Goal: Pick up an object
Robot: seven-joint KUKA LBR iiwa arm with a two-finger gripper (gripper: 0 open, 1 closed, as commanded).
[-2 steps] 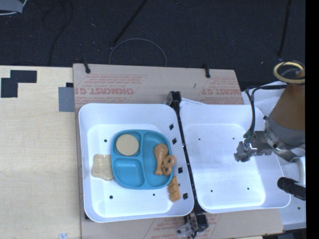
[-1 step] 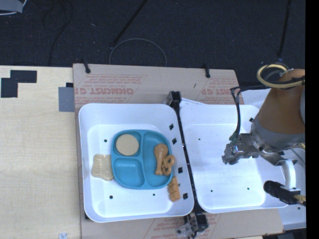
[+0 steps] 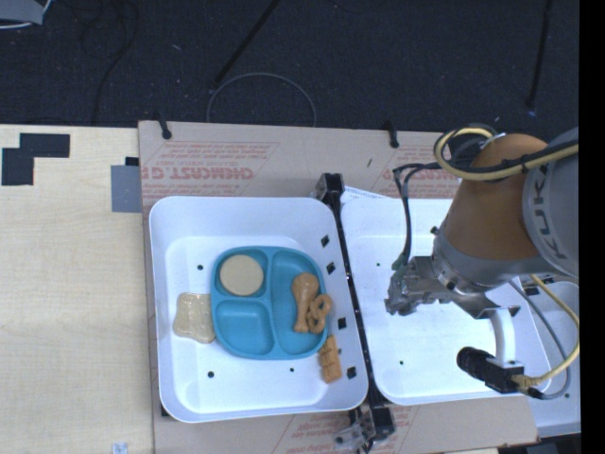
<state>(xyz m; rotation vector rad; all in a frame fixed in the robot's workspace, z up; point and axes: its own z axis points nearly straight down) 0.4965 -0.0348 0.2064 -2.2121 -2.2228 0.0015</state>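
A small brown pastry piece is seen nearest the camera, lying on the floor of the left bin just outside the lower right corner of a blue divided tray. A pretzel-shaped brown piece is held in the tray's right compartment, and a round tan biscuit in its upper left compartment; a pale, flat slab is pressed against the tray's left edge. In the right bin, the tool is poised low over the white floor near the bin's left side, with nothing visible in its grip; whether it is released or clenched cannot be told. Behind it, the grey arm with its orange band is reached in from the right. Farther back, printed cardboard is laid across the bench.
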